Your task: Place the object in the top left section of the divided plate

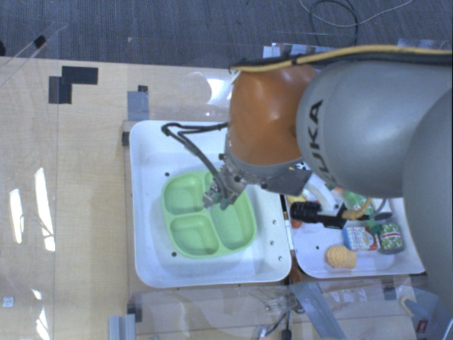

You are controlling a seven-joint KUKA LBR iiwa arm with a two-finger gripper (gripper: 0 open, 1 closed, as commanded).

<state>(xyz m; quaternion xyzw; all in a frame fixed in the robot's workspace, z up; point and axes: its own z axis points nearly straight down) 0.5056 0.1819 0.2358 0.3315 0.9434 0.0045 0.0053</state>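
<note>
A light green divided plate (pixel 185 218) lies in the left white bin (pixel 148 161). It has two small sections on its left side and one long section on its right. My gripper (pixel 218 197) hangs over the plate's upper middle, near the ridge between the top left section and the right section. The grey arm with its orange band (pixel 265 115) reaches in from the right and covers much of the bins. I cannot make out any object at the fingertips.
The right white bin (pixel 417 264) holds several small items: a yellow bumpy object (pixel 341 257), a black-handled tool (pixel 315 214) and two small packaged items (pixel 371 238). A black cable (pixel 185 139) runs along the arm over the left bin.
</note>
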